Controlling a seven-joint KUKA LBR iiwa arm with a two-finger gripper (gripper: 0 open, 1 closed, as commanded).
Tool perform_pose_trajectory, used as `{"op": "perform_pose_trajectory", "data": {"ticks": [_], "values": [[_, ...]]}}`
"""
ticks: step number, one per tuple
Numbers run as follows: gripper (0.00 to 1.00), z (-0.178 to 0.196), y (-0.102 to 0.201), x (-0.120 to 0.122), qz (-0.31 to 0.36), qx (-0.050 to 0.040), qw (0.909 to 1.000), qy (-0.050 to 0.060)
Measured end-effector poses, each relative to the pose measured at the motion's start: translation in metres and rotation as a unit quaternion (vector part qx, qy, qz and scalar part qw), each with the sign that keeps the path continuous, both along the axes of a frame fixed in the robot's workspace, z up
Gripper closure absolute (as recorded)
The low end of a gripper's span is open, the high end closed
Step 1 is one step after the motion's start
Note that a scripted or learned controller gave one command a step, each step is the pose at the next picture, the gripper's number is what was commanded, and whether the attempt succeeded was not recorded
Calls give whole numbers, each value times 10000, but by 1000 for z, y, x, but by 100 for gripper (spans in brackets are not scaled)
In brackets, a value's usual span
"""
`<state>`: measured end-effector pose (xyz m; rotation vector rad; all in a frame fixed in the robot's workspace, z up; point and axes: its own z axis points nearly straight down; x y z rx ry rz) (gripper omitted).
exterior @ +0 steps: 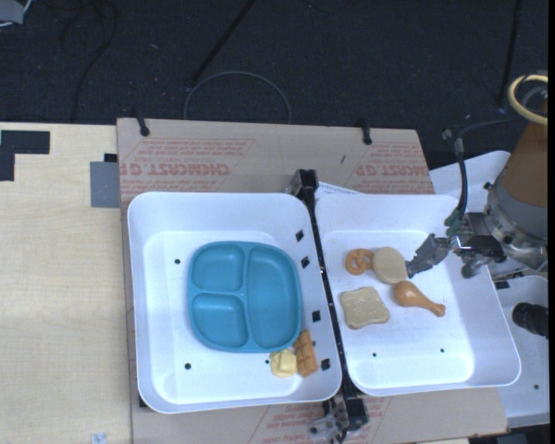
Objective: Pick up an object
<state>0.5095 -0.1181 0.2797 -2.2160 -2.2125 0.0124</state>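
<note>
The right bin [481,363] holds several toy foods. A brown pretzel [356,262] lies next to a pale round bun [388,265]. Below them are a slice of toast [363,307] and a drumstick [418,297]. My gripper [419,259] reaches in from the right and hangs low, just right of the bun and above the drumstick's thick end. I see nothing held in it. In the left bin [157,220] lies a blue divided plate [243,296].
A yellow piece [283,363] and an orange piece [305,354] sit at the left bin's front right corner, beside the black divider [319,276] between the bins. Cables and the arm's wrist [513,229] crowd the right bin's right side.
</note>
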Motion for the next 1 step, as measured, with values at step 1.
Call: {"op": "perform_pose_trajectory", "data": {"ticks": [1], "values": [[0, 6, 0, 2, 9, -10, 10000, -57]]}}
